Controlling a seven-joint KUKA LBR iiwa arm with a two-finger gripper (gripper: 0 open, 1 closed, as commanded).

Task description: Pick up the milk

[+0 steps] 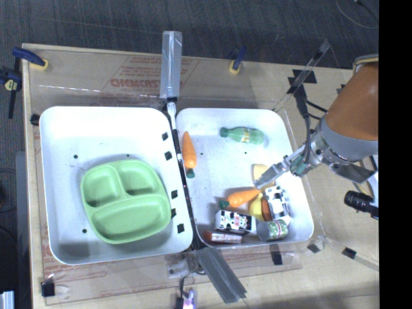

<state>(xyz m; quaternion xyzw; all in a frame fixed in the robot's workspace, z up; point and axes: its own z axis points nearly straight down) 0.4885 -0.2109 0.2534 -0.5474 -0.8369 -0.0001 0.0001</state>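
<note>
The milk (pixel 233 221) is a small carton with black and white cow spots. It lies on its side at the near edge of the right bin (pixel 212 124), close to the wall between the two bins. A dark flat bar (pixel 225 238) lies just beside it on the near side. An orange carrot (pixel 243 197) lies just past it on the far side, and a can (pixel 275 230) sits to its right.

The carton looks light and a bit stiff, like thin card. It may dent if squeezed too hard. Its sides look smooth, so it could slip. The best place to hold it seems to be across its two long flat sides, near the middle.

The arm (pixel 351 124) comes in from the right, with its orange band high over the bench. It slopes down and to the left into the right bin. The gripper (pixel 270 174) is over a yellow thing (pixel 259 170), far and to the right of the milk. I cannot tell how wide it is, or if it holds a thing.

The left bin (pixel 58 127) holds a green tray (pixel 126 200).
</note>
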